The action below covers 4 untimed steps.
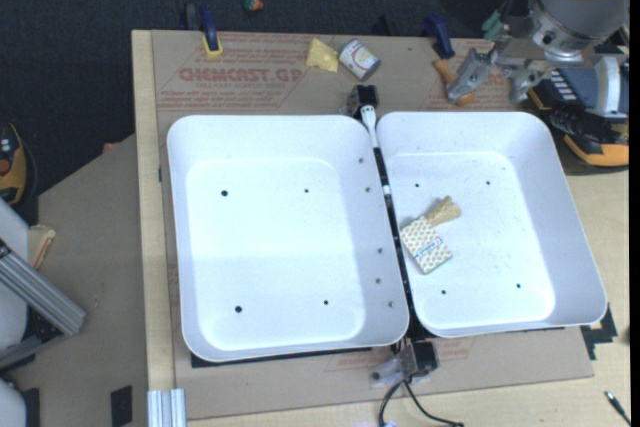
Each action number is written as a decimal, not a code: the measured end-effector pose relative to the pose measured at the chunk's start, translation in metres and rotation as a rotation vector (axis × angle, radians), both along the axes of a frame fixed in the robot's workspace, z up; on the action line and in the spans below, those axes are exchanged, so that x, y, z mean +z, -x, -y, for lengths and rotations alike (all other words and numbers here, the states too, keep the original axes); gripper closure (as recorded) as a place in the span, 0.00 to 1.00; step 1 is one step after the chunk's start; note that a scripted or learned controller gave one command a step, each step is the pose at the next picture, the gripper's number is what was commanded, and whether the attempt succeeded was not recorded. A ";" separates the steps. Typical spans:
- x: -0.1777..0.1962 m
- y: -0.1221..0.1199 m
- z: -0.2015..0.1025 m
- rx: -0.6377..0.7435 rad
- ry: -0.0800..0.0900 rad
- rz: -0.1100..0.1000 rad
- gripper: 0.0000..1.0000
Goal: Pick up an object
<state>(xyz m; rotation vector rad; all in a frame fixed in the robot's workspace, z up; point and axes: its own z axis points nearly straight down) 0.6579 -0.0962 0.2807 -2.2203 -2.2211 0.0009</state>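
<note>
One small packet (427,244) lies in the right bin (560,215), beside a tan scrap (443,211). Gripper (463,85) hovers beyond the bin's far rim. Fingers' spread: cannot tell.

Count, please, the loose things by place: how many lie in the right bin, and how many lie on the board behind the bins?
In the right bin: 2 (patterned packet, tan piece)
On the board behind the bins: 2 (yellow piece, small box)
Total: 4

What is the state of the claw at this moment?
Claw: above the bench beyond the right bin; nothing seen between it; open or closed cannot be told.
</note>
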 end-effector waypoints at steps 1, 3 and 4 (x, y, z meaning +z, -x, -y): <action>0.011 -0.001 0.000 0.001 0.001 0.004 1.00; 0.180 0.033 0.015 -0.008 0.005 0.011 1.00; 0.080 0.055 -0.063 0.005 -0.003 -0.010 1.00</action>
